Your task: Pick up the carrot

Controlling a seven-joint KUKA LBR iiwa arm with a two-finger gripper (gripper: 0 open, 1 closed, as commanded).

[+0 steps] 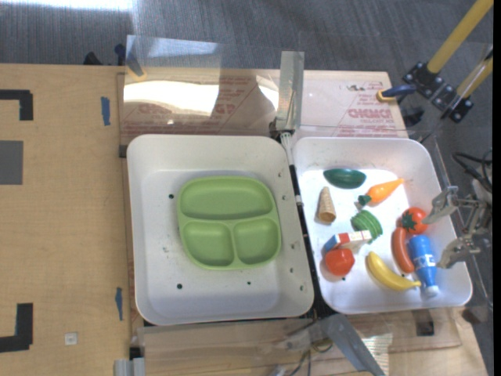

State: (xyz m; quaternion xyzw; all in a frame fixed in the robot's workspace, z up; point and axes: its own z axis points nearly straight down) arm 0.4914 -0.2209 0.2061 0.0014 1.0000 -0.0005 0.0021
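Carrot: smooth orange taper with a green stub at its lower-left end, lying at a slant in the upper middle of the right bin, its point toward the upper right.
Right bin: shallow white plastic tray with rounded corners.
Neighbours of the carrot: a dark green oval piece just to its upper left; a ridged tan cone to the left; a frilled green piece just below.
Lower items: a red tomato, a curved yellow banana, a blue bottle with a white cap lying over a red sausage shape — all glossy toy plastic.
Left bin: white, holding a matte light-green plate with three rounded compartments.
Gripper: thin metal fingers at the right bin's right wall, spread apart, nothing between them — well apart from the carrot.
Bench: flat brown cardboard.
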